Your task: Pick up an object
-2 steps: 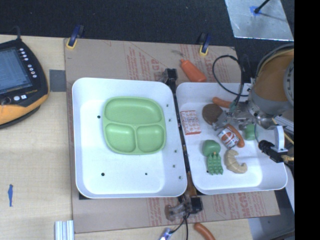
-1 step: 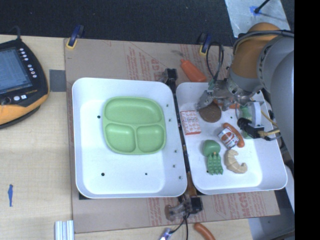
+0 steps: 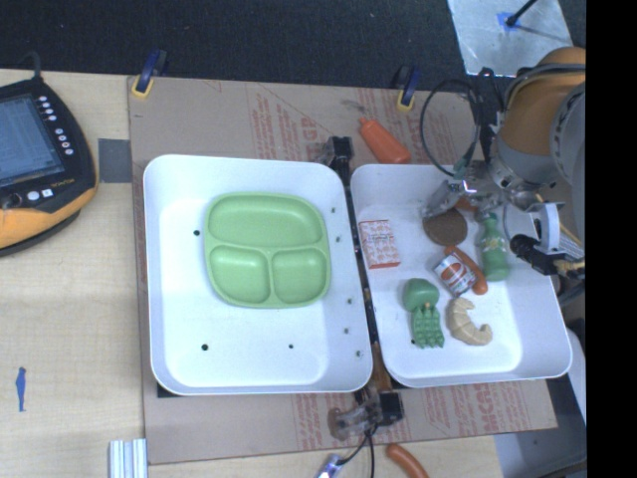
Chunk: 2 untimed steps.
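over the far end of the right bin (image 3: 557, 352), the gripper (image 3: 460, 193) sits low beside a brown disc (image 3: 445, 229); cannot tell how its fingers stand. candidates lie crowded: green bottle (image 3: 494, 252), small can (image 3: 456, 271), croissant (image 3: 468, 322), green toy (image 3: 424, 312), card (image 3: 378, 243). left bin (image 3: 169, 267) carries a green divided plate (image 3: 267, 248). risks, as judged: flat disc may slip out of a pinch; bottle and can near enough to get knocked; dangling cable (image 3: 438, 118) could snag.

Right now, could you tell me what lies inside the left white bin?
Only a light green divided plastic tray lies in the left white bin; whatever is beneath the tray is covered.
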### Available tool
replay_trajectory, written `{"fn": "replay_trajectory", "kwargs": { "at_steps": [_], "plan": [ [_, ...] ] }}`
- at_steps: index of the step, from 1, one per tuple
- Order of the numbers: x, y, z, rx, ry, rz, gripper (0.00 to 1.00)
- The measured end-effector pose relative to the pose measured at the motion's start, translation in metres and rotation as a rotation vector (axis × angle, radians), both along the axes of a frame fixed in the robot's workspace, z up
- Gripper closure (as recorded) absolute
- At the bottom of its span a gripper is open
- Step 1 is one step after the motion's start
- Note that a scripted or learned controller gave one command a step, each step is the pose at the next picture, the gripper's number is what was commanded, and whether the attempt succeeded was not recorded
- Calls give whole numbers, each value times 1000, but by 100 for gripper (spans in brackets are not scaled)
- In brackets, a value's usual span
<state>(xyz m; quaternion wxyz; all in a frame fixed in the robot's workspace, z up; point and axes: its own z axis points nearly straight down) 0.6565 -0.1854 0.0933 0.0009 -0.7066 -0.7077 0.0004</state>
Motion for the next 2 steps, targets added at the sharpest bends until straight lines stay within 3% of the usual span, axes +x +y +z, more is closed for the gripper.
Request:
{"fn": "replay_trajectory", "kwargs": {
  "at_steps": [1, 2],
  "plan": [
    [0, 33, 0, 0, 1, 3, 0],
    [1, 32, 12, -2, -1, 6, 100]
  ]
}}
